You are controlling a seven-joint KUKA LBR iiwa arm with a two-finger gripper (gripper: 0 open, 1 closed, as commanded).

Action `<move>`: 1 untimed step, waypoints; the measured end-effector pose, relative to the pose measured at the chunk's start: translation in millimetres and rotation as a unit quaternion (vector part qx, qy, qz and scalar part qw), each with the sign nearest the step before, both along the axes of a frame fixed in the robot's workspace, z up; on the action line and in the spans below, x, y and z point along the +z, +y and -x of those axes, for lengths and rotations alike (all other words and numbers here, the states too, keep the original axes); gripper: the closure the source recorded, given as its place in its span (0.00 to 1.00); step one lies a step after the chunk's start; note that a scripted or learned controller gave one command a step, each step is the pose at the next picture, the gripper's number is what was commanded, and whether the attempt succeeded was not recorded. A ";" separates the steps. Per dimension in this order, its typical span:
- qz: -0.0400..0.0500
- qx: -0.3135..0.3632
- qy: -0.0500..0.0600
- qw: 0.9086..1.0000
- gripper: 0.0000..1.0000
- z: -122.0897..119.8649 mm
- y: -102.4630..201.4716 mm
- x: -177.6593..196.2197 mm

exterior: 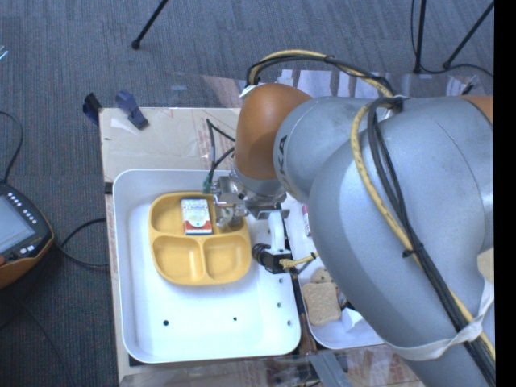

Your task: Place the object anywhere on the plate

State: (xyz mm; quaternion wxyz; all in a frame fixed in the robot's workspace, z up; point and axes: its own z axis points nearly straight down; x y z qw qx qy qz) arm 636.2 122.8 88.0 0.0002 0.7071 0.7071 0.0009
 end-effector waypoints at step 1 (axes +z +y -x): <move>-0.003 0.002 0.001 1.000 0.00 0.3 4.1 2.1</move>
